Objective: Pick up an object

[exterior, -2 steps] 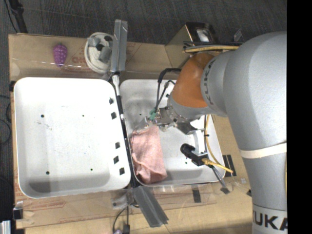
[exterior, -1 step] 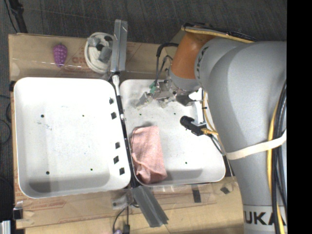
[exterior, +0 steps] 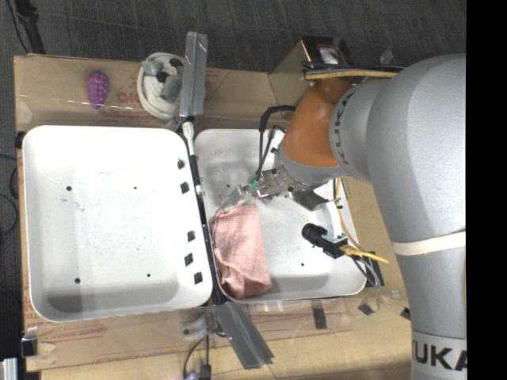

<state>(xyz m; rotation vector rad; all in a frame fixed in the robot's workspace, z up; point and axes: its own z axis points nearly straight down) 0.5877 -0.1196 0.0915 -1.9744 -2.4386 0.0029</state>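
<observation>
- Gripper [exterior: 264, 186] sits low in the right bin [exterior: 310, 277], at the pink cloth's [exterior: 242, 252] top edge, probably lining up a grab.
- Open or closed: can't tell.
- Cloth lies along the bin's left wall.

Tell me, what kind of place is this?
Probably a robot lab, not a home: a big grey KUKA arm reaches over the right bin, where a pink cloth lies, beside the left bin.

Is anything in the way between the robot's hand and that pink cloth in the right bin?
Nothing visible is. The gripper sits right by the pink cloth's upper end in the right bin, with no other thing between them.
</observation>
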